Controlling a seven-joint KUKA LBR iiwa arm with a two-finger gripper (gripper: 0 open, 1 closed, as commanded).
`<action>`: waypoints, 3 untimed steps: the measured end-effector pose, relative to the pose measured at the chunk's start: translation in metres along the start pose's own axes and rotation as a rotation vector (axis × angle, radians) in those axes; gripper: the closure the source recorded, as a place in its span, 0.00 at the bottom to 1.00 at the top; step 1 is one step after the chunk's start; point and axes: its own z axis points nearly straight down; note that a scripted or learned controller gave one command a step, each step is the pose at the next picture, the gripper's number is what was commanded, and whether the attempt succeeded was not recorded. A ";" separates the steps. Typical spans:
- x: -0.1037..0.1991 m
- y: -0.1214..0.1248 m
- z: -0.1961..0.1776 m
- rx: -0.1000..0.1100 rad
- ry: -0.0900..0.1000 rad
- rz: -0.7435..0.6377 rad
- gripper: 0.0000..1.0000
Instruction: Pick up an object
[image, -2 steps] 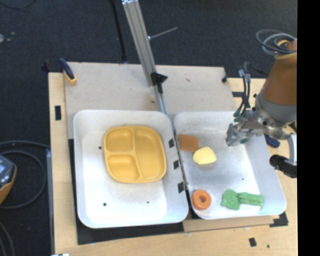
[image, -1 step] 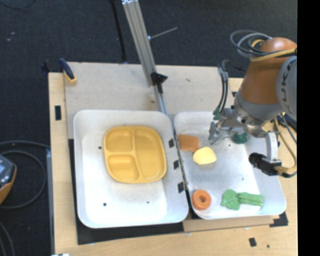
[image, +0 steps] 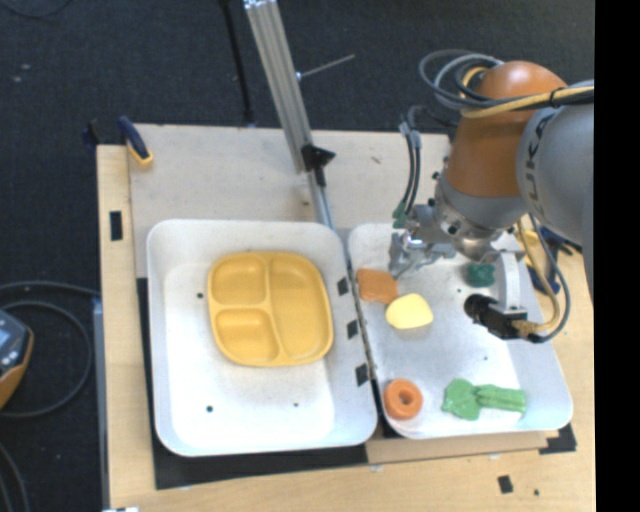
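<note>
- gripper (image: 404, 252) sits low over the far-left corner of the right bin (image: 545, 385); arm (image: 495, 140) reaches in from the right.
- how wide the tool stands: cannot tell, the wrist body hides the tip. nothing visible in its grasp.
- nearest candidate: brown-orange piece (image: 377, 287), just beside the gripper on the near side, close to the bin's left wall.
- yellow lump (image: 409, 312) lies just beside that piece, perhaps touching it, toward the bin's middle.
- same bin, further off: small teal piece (image: 481, 272) below the wrist; orange ring (image: 403, 398) and green toy (image: 484, 398) along the near edge.
- left bin (image: 170, 400) holds a yellow divided plate (image: 270, 305), well apart from the tool.
- judgement: the step in hand is lining up over a target; the pick is not yet made.
- to do it well: centre over one piece alone, the brown-orange one being closest. set the closing line along the wall, not into it, and clear of the yellow lump, or the lump gets nudged or pinched too.
- descend straight, close only once low around the piece, lift slowly and check that it comes up.
</note>
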 end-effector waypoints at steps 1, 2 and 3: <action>0.059 0.011 0.010 0.000 0.000 -0.001 1.00; 0.111 0.023 0.001 -0.001 0.002 -0.002 1.00; 0.108 0.022 0.001 0.002 0.000 0.002 0.00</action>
